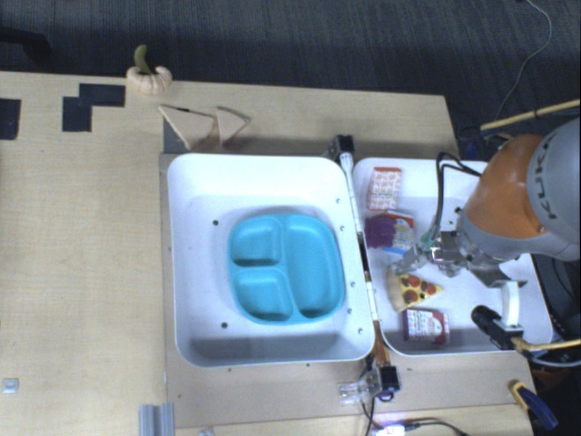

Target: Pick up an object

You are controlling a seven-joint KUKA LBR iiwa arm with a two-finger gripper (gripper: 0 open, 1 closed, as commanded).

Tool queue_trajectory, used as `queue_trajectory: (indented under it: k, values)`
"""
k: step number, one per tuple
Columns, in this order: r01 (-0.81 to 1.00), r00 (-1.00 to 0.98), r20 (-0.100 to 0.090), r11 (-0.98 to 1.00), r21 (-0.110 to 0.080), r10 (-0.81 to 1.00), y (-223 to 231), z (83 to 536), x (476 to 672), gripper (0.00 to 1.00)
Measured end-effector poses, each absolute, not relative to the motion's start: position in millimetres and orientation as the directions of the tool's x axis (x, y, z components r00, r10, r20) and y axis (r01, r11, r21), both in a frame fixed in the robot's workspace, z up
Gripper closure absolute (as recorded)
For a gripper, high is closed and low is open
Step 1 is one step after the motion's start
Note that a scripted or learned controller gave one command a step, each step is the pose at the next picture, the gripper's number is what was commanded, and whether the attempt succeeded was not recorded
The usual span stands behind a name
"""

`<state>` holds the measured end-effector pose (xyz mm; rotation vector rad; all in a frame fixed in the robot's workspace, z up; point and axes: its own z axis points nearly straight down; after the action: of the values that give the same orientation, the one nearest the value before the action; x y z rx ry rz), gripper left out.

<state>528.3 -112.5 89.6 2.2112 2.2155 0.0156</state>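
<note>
On the pale wooden bench, the gripper (pixel 413 260), its opening impossible to tell, hangs over the right bin (pixel 536 312) near the pizza slice (pixel 417 289), so it should centre squarely over that before descending.

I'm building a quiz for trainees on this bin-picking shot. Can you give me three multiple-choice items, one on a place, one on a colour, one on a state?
1. Where does the divided tray lie?
A. in the left bin
B. in the right bin
C. on the bare bench

2. What colour is that tray?
A. red
B. light blue
C. black

3. How does the gripper stand?
A. low inside the right bin, among the items
B. over the left bin
C. parked off the bench

Key: 1 A, the tray sits inside the left bin; 2 B, its surface is light blue; 3 A, it hangs in the right bin beside the pizza slice toy.
</note>
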Motion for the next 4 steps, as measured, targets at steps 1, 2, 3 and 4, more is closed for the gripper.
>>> queue_trajectory:
  k: [1,2,3,4]
  values:
    - [1.0,-0.004,-0.002,0.004,0.018,1.0,-112.4,99.5,529.4,1.0]
    - [1.0,-0.002,-0.005,0.002,0.01,1.0,-185.4,88.0,539.2,1.0]
    - [1.0,-0.001,0.0,0.001,0.002,1.0,-193.7,124.5,487.2,1.0]
    - [1.0,-0.006,0.0,0.006,0.004,1.0,-147.9,165.3,522.1,1.0]
